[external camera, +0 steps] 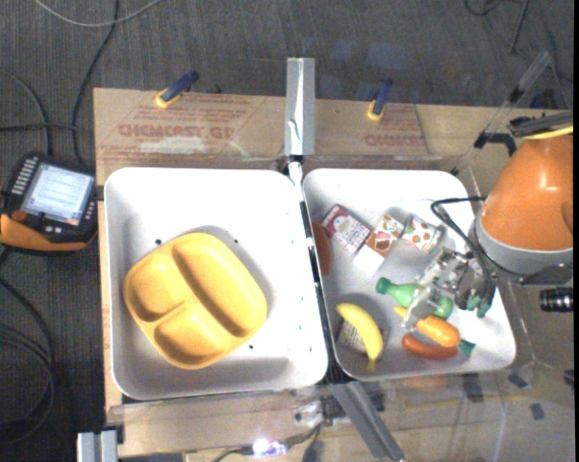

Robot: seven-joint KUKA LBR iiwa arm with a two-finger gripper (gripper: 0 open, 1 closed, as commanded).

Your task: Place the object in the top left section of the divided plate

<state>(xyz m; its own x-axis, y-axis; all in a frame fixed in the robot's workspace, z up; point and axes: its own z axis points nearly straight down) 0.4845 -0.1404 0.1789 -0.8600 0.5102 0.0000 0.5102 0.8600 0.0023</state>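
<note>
I see the gripper [450, 284] low in the right bin [482, 349], among a tight cluster: a green bottle [412, 295], a carrot [438, 331] and a red pepper [431, 348] just below it. Which of these is the object I cannot say; none is visibly held, and I cannot tell how the gripper stands, as its metalwork blurs into the clutter. Main risk, in my judgement: the items lie touching or nearly so, so a closing grasp may catch two at once, or nudge the bottle aside and come up with nothing. A banana [363, 327] and small cartons [345, 228] lie near enough to be disturbed. A rounded item may also roll once set down in the plate [195, 298], which sits in the left bin [126, 200], well apart from the gripper; its top left section lies bare, and the carry must clear the ridge between bins. Both bins rest on a board with printed lettering [174, 123], clamps [177, 87] at its far edge. A pendant [45, 201] lies on the dark floor at the left, with cables [68, 8] trailing.
</note>
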